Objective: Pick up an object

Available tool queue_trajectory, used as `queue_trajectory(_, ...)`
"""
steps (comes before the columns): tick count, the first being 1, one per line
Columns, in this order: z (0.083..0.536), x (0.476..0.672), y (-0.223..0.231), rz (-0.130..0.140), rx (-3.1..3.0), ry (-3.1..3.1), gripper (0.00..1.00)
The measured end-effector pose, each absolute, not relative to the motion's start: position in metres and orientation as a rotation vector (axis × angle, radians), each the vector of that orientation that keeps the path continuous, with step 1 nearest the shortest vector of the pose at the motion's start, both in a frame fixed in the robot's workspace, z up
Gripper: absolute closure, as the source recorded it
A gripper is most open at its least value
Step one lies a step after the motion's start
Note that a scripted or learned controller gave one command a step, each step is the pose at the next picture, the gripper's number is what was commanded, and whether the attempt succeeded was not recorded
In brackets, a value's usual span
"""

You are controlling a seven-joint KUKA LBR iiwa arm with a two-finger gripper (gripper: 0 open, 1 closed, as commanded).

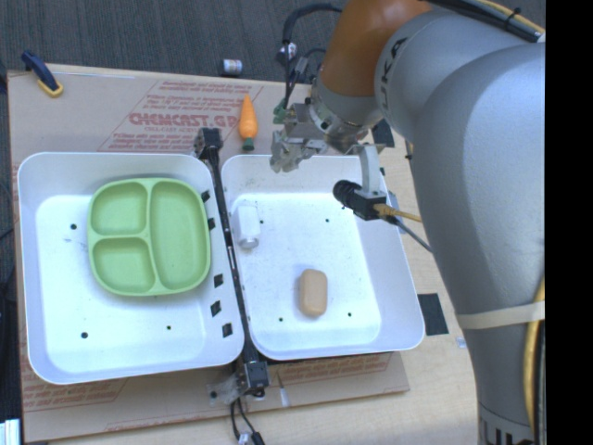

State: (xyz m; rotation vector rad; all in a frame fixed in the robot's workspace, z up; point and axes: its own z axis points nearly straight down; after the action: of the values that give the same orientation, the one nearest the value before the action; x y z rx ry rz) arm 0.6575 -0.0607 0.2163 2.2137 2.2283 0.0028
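Observation:
In the right bin (389,318) a tan oval object (313,292), like a small bread roll, lies toward the front. A small white cylinder-shaped object (246,223) rests near that bin's left wall. My gripper (287,156) hangs over the bin's far rim, well above and behind both objects, with nothing visible between its fingers. The left bin (56,341) holds a green divided plate (150,236).
An orange carrot-shaped toy (247,118) lies on the cardboard behind the bins. A small metal cylinder (232,66) sits further back, and a blue and yellow clamp (42,73) at the far left. The big grey arm covers the right side of the bench.

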Motion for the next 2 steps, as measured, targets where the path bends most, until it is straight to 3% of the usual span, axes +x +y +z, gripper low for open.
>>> queue_trajectory(1, 0.215, 0.657, -0.061, -0.001, 2.216, 2.229, 0.0)
queue_trajectory(2, 0.118, 0.655, -0.091, -0.008, 2.218, 2.23, 0.0)
